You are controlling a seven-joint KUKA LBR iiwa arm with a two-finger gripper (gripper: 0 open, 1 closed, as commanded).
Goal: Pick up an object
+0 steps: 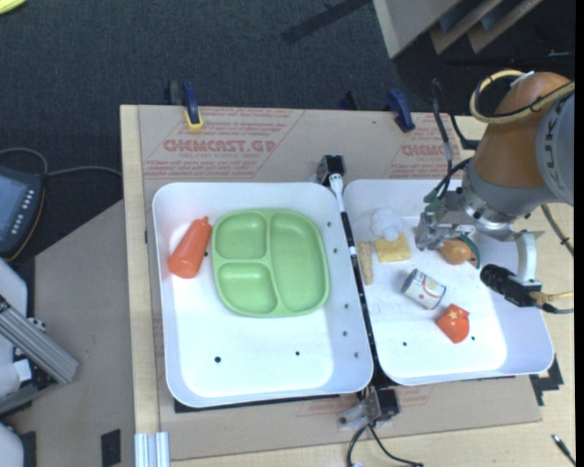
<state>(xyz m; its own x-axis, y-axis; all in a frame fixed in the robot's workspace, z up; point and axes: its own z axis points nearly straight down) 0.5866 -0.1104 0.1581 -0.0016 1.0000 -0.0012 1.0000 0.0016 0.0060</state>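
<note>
Gripper low in right bin, seemingly touching brown object

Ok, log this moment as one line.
gripper: low in right bin | beside: brown egg-like object | grasp: cannot tell | left bin: green tray, orange bottle

Dark blue-grey carpet floor surrounds bench. Bench top: brown board with red printed lettering, held at far edge by blue clamps. Black cables trail across floor at left. Dark device with screen at left edge. Pale wooden furniture at upper right. Lighting even, no hard shadows.
</note>
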